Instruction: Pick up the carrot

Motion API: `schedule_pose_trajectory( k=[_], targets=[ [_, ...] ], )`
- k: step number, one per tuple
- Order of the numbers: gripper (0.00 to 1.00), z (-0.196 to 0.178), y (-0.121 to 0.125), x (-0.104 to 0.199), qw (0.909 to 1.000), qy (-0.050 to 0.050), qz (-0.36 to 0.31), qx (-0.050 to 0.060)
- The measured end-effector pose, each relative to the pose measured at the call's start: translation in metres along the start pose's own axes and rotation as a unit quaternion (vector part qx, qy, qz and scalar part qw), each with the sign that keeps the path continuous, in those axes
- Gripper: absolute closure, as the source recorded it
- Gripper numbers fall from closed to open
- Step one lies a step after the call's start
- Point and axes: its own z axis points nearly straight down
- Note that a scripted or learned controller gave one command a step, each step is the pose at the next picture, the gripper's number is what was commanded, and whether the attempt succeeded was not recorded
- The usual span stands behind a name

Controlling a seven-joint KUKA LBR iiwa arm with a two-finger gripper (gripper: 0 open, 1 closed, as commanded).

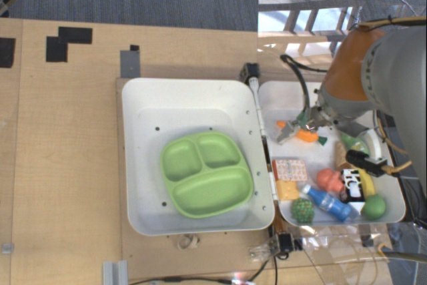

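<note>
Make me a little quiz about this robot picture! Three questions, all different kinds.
1. True or false: the green plate lies in the left bin.
2. Which bin holds the carrot: A left, B right?
3. Fill in: the bottle near the right bin's front is ____ in colour.

Key: 1 true. 2 B; the gripper is right by the carrot. 3 blue.

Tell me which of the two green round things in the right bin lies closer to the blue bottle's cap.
The dark green textured ball, just below-left of the blue bottle's white cap. The smoother, lighter green ball sits in the bin's lower right corner, past the bottle's other end.
</note>
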Motion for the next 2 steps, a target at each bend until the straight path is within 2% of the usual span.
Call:
schedule_pose_trajectory(
  k=[1, 2],
  targets=[
    [1.00, -0.013, 0.004, 0.001, 1.0000, -0.002, -0.005, -0.004],
    [1.00, -0.100, -0.019, 0.088, 0.9954, 0.002, 0.095, -0.001]
  ],
)
